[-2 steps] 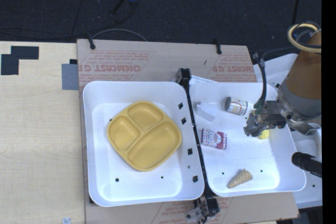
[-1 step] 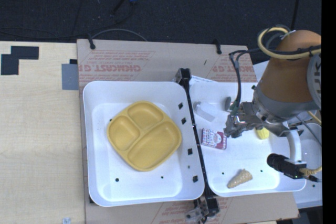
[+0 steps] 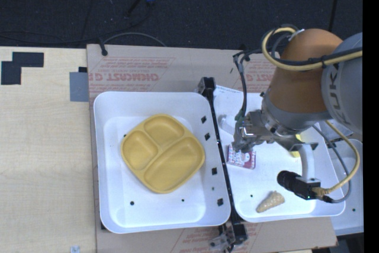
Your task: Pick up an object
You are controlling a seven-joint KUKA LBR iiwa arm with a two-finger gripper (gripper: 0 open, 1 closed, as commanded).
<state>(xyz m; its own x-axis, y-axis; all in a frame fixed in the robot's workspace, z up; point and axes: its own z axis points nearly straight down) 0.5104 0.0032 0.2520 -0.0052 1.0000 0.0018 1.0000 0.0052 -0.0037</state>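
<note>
My gripper (image 3: pixel 243 140) hangs low over the left part of the right bin (image 3: pixel 331 210), reaching in from the right. Directly under it, partly covered by it, lies a small pink and white packet (image 3: pixel 243 159) on the bin floor. Whether the gripper touches the packet is not visible. A tan wedge-shaped piece (image 3: pixel 270 202) lies near the bin's front edge. A small yellow bit (image 3: pixel 294 154) peeks out beside the arm.
The left bin (image 3: pixel 112 198) holds a yellow divided plate (image 3: pixel 163 152) in its middle. A black divider rail (image 3: pixel 217 151) runs between the two bins. The arm's orange band and grey body cover the right bin's back right part.
</note>
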